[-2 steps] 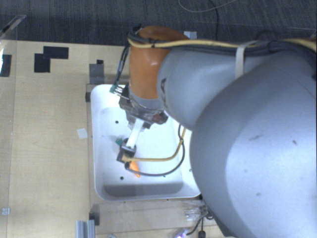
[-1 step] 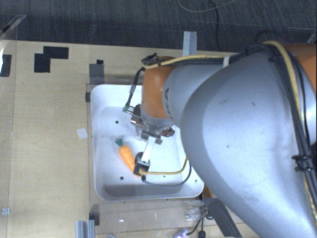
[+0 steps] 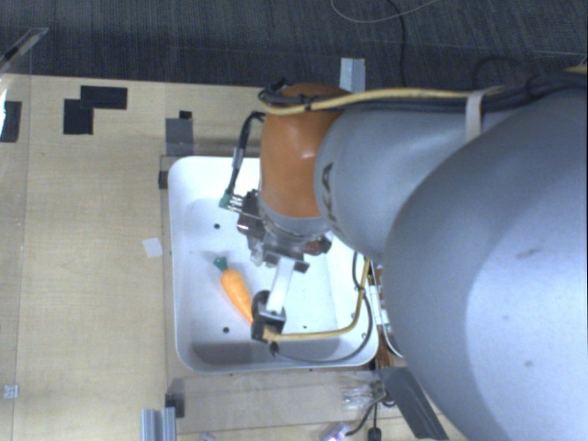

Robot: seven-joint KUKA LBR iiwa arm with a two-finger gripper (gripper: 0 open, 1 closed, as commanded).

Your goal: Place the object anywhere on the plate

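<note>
Carrot (image 3: 236, 291) lies on the floor of the bin (image 3: 197, 200), left of its centre, tilted, with the green end toward the bin's upper left. Gripper (image 3: 281, 261) hangs over the bin's middle, just right of the carrot. Jaw opening cannot be told; the wrist hides it. No grasp on the carrot visible.

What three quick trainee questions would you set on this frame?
1. True or false: the carrot lies inside the white bin.
2. The carrot's green end points toward the view's: A) upper left, B) lower right, C) right edge.
3. Fill in: the band above the wrist of the arm is coloured ____.
Key: 1 true; 2 A; 3 orange.
</note>
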